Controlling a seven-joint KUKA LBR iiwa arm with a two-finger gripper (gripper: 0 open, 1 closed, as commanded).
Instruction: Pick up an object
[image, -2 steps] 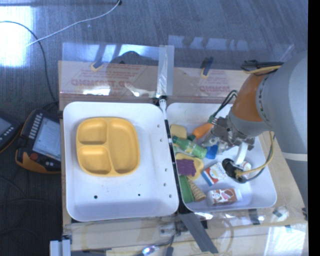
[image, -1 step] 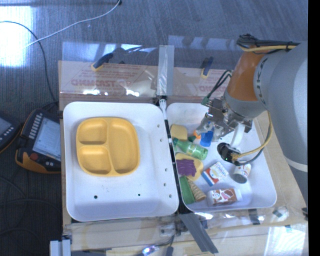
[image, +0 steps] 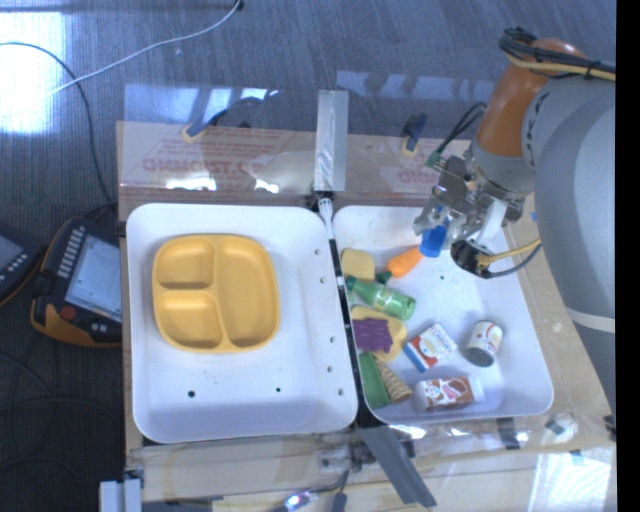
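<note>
While we hover the gripper (image: 447, 232) over the right bin's (image: 530, 350) far edge, a small blue object (image: 432, 242) sits between its fingers, seemingly held. We judge it light, rigid, slippery; grip across its middle.

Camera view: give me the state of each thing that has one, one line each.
gripper: above right bin's far end, blue object at its tip; grip unclear
yellow tray: flat in left bin
green bottle: lying down
can: on its side
small carton: lying flat
</note>
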